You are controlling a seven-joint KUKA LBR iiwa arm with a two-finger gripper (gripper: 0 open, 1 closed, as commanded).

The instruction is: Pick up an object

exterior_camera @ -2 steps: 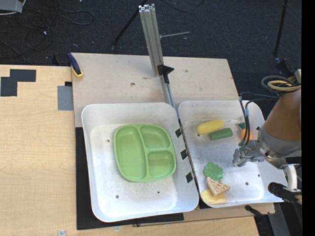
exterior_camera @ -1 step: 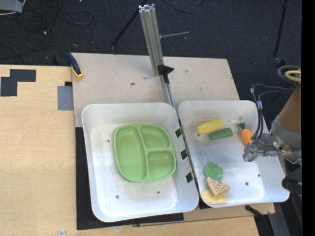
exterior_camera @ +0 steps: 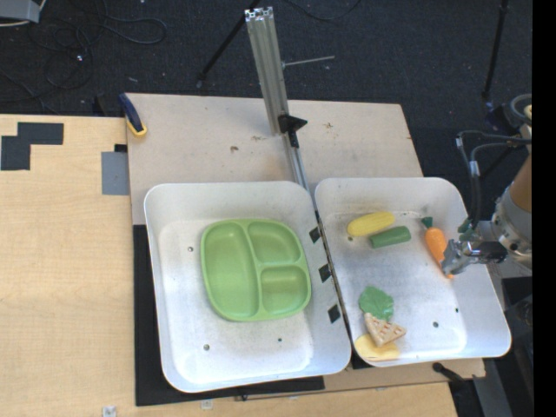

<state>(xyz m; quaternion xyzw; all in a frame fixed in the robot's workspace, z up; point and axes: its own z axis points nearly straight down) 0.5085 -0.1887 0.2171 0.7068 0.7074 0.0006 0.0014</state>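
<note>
We look down on two shallow white bins set side by side on a pale board. The left bin holds a light green divided plate, lying flat near its middle, three compartments facing up. The right bin holds the small pieces. Near its far side a yellow corn-like piece lies on its side, and a dark green block lies just beside it, touching or nearly so along the near edge. An orange carrot-shaped piece lies close to the right wall of that bin, with a small green tip at its far end. Toward the near left corner sit a leafy green piece, then a tan wedge like a slice just below it, and a pale yellow piece partly under the wedge at the rim. The gripper comes in from the right, over the right edge of the right bin, its tip just beside the near end of the carrot, perhaps touching it; we cannot tell. The metal parts there are small and blurred, so we cannot tell how far the pincer is open, nor whether it has hold of anything. We see nothing lifted clear of the bin floor. Behind the bins a grey metal post rises at a slant from the board, with a black clamp at its foot. A blue and yellow tool lies at the far left corner of the board.
</note>
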